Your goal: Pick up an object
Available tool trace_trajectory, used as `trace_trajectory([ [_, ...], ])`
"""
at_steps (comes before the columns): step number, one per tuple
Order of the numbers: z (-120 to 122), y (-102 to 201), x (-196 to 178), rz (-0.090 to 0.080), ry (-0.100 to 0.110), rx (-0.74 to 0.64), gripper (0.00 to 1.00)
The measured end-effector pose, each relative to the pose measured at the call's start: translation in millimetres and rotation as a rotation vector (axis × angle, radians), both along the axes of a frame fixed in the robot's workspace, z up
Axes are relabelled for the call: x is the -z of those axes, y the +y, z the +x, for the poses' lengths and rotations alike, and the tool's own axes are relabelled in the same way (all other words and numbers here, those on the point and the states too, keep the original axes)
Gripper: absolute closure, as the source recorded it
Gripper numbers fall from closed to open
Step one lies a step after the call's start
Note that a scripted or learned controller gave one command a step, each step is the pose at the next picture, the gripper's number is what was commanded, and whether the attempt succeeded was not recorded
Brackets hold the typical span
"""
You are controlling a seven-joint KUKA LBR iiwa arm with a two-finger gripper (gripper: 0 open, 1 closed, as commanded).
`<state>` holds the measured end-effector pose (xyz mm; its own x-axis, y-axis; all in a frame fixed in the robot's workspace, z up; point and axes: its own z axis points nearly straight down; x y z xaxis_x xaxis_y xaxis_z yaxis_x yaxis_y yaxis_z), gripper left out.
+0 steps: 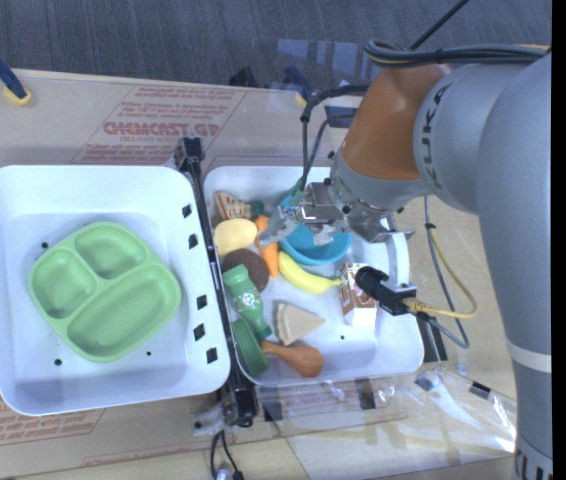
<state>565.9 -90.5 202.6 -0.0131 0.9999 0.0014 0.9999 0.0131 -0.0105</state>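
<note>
My gripper hangs low over the back of the right bin, just over the rim of a blue bowl and close to a small orange piece. In the same bin lie a yellow banana, a pale yellow round toy, a brown round toy, a green bottle, a tan wedge and a brown drumstick. The wrist hides whatever sits directly under it.
The left bin holds a green divided plate. A tan waffle-like piece lies at the right bin's back left corner, a dark green item at its front left. A snack packet rests near the right wall.
</note>
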Motion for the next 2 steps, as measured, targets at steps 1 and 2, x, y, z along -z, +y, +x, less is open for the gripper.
trace_trajectory([
  [1,-9.3,-4.0,93.8,-0.003,-0.005,-0.030,0.00],
  [2,-9.4,-4.0,85.0,-0.005,0.003,-0.040,1.00],
])
